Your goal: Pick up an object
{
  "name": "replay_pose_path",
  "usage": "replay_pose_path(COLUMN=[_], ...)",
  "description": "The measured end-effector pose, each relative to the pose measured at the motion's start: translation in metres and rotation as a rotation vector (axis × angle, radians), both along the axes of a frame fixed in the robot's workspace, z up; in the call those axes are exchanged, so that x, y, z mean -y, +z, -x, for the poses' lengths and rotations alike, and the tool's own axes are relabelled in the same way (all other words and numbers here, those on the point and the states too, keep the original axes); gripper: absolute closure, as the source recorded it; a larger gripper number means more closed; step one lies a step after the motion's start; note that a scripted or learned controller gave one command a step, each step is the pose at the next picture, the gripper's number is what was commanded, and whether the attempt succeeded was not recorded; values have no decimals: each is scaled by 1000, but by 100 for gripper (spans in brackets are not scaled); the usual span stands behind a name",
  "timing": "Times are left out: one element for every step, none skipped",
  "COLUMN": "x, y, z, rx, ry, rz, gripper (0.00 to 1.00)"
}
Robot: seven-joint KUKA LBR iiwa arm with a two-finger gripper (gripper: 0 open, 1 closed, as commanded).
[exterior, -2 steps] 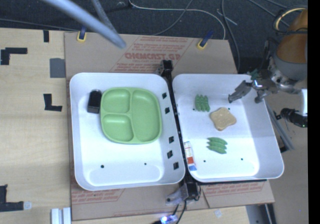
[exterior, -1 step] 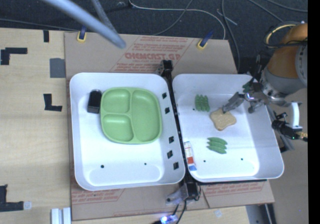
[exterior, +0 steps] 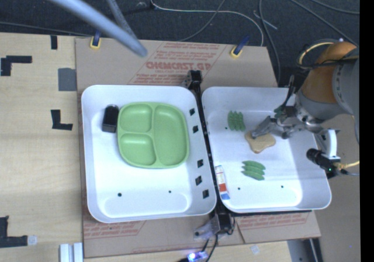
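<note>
My gripper (exterior: 264,129) reaches into the right bin (exterior: 292,199) from the right, on the grey arm with its orange band (exterior: 325,79). Its tip hangs right at the upper edge of a flat tan piece shaped like bread (exterior: 262,144); whether they touch I cannot tell. A green ridged piece (exterior: 235,120) lies up and to the left of the tip. Nearer the front lies a green pea pod (exterior: 253,169). A small red, white and blue tube (exterior: 221,182) rests against the bin's left wall.
The left bin (exterior: 99,196) holds a green divided plate (exterior: 153,135), and a small black block (exterior: 110,118) sits beside its left rim. A black divider with clips (exterior: 201,138) runs between the bins. Cables trail across the dark bench behind.
</note>
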State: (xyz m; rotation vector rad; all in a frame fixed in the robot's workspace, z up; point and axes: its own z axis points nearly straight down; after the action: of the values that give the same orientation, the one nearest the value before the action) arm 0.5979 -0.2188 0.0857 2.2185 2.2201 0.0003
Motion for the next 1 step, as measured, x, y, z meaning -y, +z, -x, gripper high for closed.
replay_pose_path(x=[-1], y=[14], z=[-2], rx=[6], ry=[3], rz=[0], gripper=[100])
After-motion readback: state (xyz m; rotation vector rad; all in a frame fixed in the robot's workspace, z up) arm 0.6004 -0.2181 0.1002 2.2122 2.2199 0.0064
